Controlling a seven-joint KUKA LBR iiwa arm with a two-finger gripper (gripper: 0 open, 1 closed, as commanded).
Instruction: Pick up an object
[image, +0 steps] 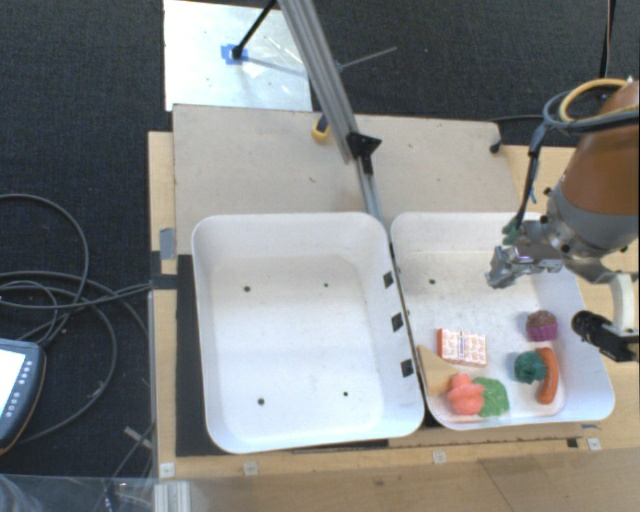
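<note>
The gripper (508, 268) is hovering at right-centre, its grip state impossible to tell, while the crowded toys (497, 372) in the right bin (440, 260) at lower right are risking a glancing miss.

small toys (500, 372) lie clustered at right bin's (440, 250) near end.

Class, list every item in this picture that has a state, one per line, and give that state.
Gripper: above the right bin, holding nothing visible.
Left bin: no objects in it.
Right bin: objects at its near end.
Red-and-white box: lying flat.
Purple cupcake toy: upright.
Orange carrot toy: lying down beside the dark green toy.
</note>
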